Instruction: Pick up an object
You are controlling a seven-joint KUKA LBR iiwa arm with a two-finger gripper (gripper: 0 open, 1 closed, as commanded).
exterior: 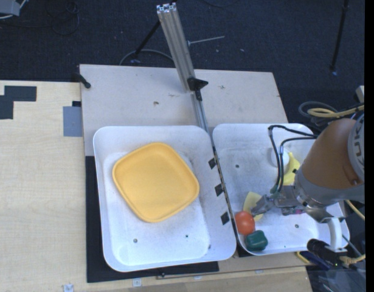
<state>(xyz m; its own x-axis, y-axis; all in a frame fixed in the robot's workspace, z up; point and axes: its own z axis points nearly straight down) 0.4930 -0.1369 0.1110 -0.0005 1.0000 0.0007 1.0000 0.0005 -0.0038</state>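
Near edge of right bin (278,246): dark green block (256,241), w/ an orange-red ball (245,222) touching it just farther left. Gripper (264,205) sits just right of the ball, above a yellow piece (252,199) on the bin floor; its tips point left, can't tell how wide they stand or whether anything's in them. Arm (332,157) comes in from the right, orange band over the bin's right side, wrist angled down-left, black cable looped over it. Another yellow item (291,165) lies farther back beside the arm. Left bin (107,157) holds a yellow square plate (155,180), flat, about centre.
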